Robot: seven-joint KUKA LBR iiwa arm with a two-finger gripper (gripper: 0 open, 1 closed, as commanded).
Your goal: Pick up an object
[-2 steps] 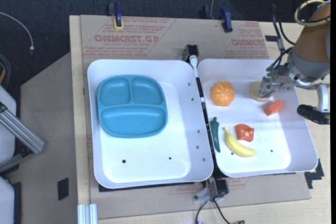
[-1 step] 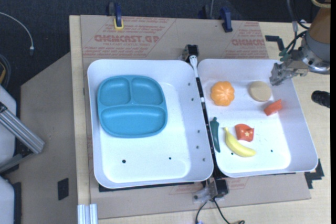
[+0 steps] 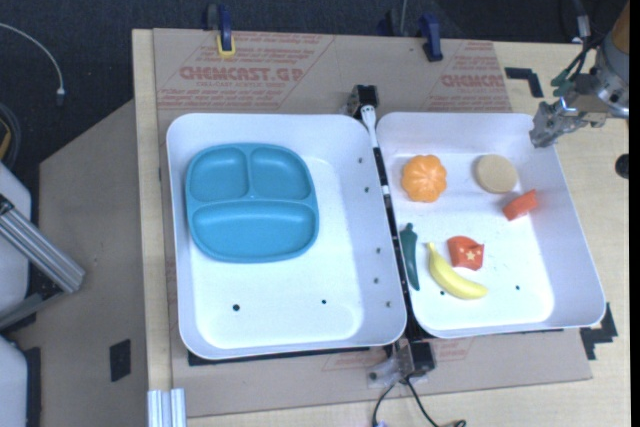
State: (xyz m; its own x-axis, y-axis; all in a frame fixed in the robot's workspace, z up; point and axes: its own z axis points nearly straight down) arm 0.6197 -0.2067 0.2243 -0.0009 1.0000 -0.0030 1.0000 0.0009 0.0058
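Hovering hand [image 3: 553, 123], fingers indistinct, above bin [image 3: 560, 305].

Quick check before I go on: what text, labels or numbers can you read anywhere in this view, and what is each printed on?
"CHEMCAST G.P": red print on the brown masking paper of the bench sheet, back left, above the left bin.
"CHEMCAST": the same red print at back right, partly cut off behind the right bin.
Smaller red lines under and around both logos: too blurred to read.
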